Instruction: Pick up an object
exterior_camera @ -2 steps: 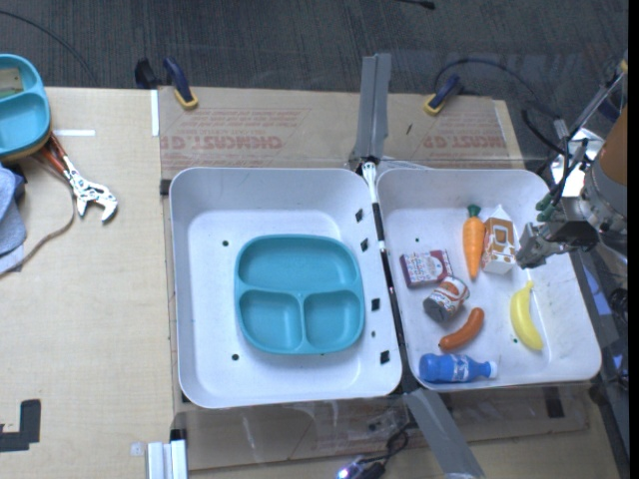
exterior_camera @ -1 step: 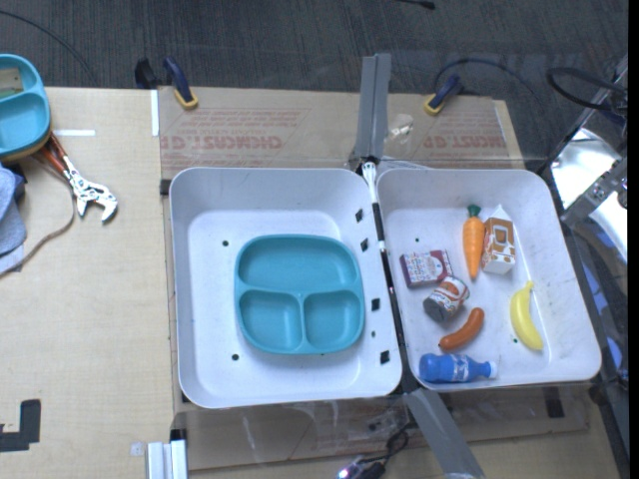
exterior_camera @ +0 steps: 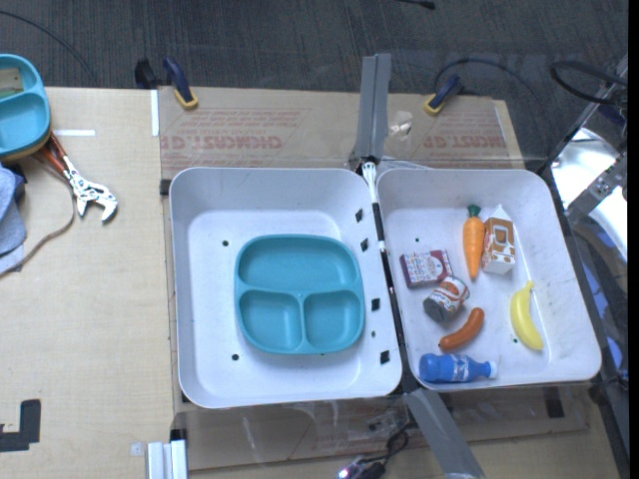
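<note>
Hand open or shut, I cannot tell: all I can make out on the right side is a bright, blurry grey shape (exterior_camera: 597, 173), which may be part of the arm. The things to pick are all in the right bin (exterior_camera: 424, 203), so they lie to the left of that shape and lower in the view. The banana (exterior_camera: 526, 317) is the nearest one to that side, close to the bin's right wall. It runs up and down in the view, with a small bend. The carrot (exterior_camera: 472, 239) and the box (exterior_camera: 498, 244) lie side by side, maybe touching, and they run the same way. The sausage (exterior_camera: 461, 329) lies tilted, just under the can (exterior_camera: 446, 297). The bottle (exterior_camera: 454, 368) lies flat along the bin's near wall, pointing left to right. I think the banana is the easy pick, since it lies apart from the rest.
</note>
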You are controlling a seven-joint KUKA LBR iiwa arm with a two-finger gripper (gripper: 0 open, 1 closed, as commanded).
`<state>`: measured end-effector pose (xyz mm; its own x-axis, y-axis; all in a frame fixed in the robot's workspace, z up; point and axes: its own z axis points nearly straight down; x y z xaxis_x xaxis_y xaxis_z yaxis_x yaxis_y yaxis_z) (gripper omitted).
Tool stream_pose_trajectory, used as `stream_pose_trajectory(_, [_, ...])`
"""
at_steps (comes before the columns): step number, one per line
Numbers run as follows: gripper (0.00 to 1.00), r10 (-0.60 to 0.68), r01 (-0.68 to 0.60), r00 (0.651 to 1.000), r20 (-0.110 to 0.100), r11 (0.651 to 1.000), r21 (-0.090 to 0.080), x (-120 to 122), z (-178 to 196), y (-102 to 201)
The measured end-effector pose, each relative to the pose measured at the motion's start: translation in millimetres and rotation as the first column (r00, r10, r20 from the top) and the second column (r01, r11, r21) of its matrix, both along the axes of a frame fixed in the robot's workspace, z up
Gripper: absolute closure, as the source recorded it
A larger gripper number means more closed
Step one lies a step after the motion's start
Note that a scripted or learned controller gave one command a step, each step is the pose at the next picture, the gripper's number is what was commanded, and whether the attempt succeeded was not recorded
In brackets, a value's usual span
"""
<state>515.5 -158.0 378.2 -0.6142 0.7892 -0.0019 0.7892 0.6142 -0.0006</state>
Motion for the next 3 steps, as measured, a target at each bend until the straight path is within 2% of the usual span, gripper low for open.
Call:
stream_pose_trajectory(1, [1.00,0.659,-0.659,0.752,0.001,0.752,0.002,-21.8,0.9,-31.9])
stream_pose_trajectory(2, [1.00,0.980,-0.980,0.197,0.001,0.197,-0.002,-35.4,43.2,-60.1])
stream_pose_trajectory(3, [1.00,0.980,-0.980,0.199,0.003,0.199,-0.005,-32.6,51.7,-60.3])
